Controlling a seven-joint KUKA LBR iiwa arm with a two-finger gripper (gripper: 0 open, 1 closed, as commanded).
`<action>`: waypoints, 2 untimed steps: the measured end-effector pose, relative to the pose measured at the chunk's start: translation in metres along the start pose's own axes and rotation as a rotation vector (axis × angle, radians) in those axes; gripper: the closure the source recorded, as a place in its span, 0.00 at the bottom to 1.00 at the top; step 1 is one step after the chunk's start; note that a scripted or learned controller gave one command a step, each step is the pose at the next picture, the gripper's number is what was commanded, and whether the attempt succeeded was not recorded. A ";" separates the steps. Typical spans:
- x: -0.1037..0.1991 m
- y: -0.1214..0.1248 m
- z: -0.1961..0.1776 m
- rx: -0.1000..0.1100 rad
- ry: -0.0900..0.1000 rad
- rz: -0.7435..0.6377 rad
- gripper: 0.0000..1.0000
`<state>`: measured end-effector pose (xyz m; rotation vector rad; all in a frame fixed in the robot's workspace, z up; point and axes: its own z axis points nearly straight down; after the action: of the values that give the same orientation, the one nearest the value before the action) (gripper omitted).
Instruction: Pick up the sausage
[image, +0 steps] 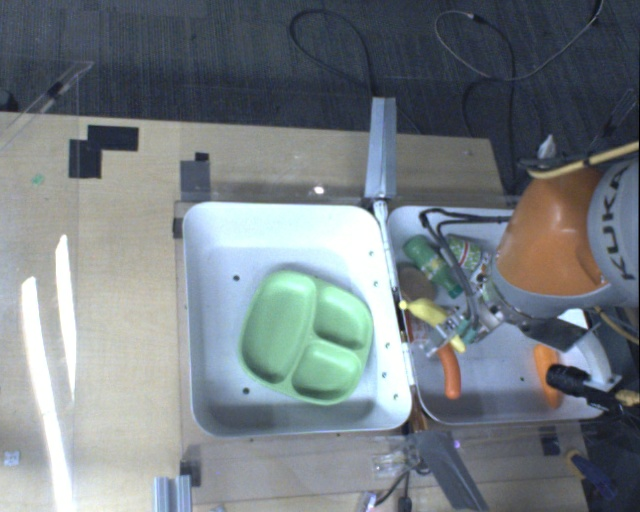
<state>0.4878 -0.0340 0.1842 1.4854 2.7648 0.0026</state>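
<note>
The sausage (451, 376), a short red-orange link, lies near the front left of the right bin (500, 400). My gripper (461, 326) hangs low over the left part of that bin, just above and behind the sausage's upper end. Its tip sits among a yellow banana-like item (426, 312) and the sausage, and the two look very close. The arm's orange band (548, 235) covers the bin's middle and right.
A green bottle (430, 260) lies at the back left of the right bin. An orange carrot-like piece (549, 380) sits at the front right. The left bin (215, 300) holds a green divided plate (308, 335). Cables trail behind the bench.
</note>
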 end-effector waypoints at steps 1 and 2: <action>0.061 0.041 -0.038 -0.003 -0.001 -0.103 1.00; 0.100 0.067 -0.082 -0.003 -0.001 -0.145 1.00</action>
<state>0.4879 0.0868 0.2662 1.2806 2.8628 0.0060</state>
